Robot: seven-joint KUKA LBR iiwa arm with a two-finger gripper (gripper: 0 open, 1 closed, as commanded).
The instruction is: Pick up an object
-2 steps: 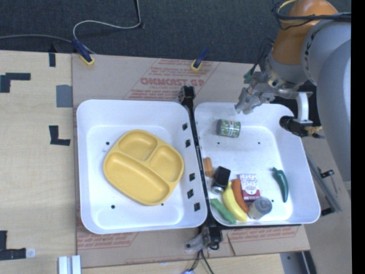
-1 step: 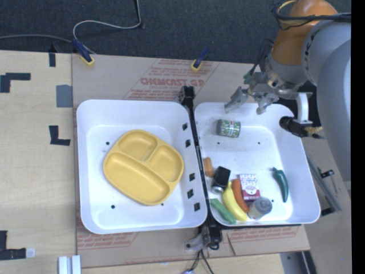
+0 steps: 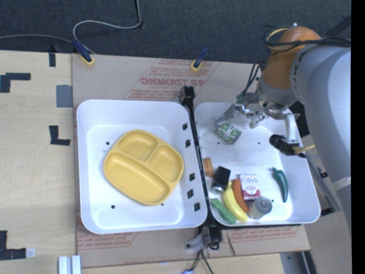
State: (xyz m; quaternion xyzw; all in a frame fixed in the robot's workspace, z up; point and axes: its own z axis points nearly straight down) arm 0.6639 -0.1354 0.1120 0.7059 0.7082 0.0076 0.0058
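Observation:
My gripper (image 3: pixel 242 119) hangs over the back of the right bin (image 3: pixel 302 210), open, with nothing between its fingers. A small green-and-white can (image 3: pixel 228 132) lies on its side just in front of and below the fingertips; I cannot tell whether they touch it. Along the bin's front lie a banana (image 3: pixel 234 203), a carrot (image 3: pixel 239 192), a green vegetable (image 3: pixel 220 209), a red-and-white carton (image 3: pixel 248 186), a grey can (image 3: pixel 262 206), a black block (image 3: pixel 220 177) and a green chili (image 3: pixel 280 184).
The left bin (image 3: pixel 91 153) holds a yellow divided plate (image 3: pixel 144 167). A black divider (image 3: pixel 193 141) with clips runs between the bins. The grey arm with its orange band (image 3: pixel 288 44) covers the right bin's back right corner. Bare floor shows mid-bin.

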